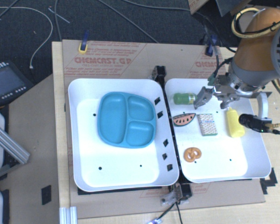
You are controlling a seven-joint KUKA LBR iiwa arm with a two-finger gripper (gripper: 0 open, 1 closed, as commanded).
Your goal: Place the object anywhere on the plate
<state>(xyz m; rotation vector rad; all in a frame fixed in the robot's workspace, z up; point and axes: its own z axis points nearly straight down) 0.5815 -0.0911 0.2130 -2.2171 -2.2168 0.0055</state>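
Camera view: still at the picking step, by the look of it, with nothing yet on the blue plate (127,119) in the left bin (84,171). Gripper (213,96) poised over the back of the right bin (252,164), fingers spread partly open, holding nothing. Closest to it, the green object (183,98), lying just to the gripper's left against the bin's far wall, long axis running left to right, the paler end pointing toward the gripper. Likely the target, though impossible to say for sure with the watermelon slice (184,119), speckled block (207,124), yellow object (234,122) and pretzel (192,154) also lying in that bin.

Next move, as a judgement: shift left over the green object, turn the fingers across its short width, descend, close, then lift and carry over the divider to the plate.
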